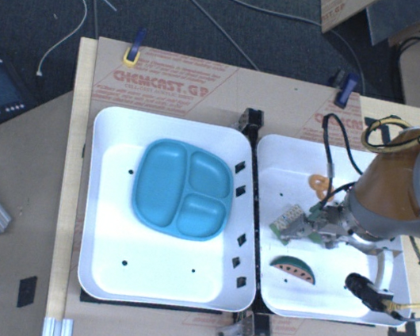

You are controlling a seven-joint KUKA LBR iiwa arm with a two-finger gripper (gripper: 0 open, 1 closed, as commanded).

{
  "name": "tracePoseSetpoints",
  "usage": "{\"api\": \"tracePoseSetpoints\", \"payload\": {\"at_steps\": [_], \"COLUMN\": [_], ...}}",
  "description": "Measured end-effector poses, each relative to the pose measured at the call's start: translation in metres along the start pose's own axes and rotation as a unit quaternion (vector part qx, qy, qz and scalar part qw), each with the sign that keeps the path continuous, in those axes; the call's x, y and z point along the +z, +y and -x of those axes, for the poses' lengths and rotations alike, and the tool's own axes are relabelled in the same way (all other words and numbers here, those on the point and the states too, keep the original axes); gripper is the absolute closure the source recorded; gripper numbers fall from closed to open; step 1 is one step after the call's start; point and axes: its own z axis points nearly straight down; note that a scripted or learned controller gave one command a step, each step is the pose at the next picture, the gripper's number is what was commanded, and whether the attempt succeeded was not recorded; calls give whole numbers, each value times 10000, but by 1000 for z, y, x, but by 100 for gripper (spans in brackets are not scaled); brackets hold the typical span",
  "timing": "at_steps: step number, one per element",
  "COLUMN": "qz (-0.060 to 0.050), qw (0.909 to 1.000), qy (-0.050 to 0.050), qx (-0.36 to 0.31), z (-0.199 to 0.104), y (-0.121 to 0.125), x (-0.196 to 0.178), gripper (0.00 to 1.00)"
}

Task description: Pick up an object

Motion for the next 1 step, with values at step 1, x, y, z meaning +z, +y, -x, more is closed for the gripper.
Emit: {"api": "tracePoseSetpoints", "payload": {"at_steps": [1], "qz": [33], "qw": [10000], "qy": [2], "qx": [-1], "z": [-1], "y": [2], "x": [-13], "gripper": [100]}}
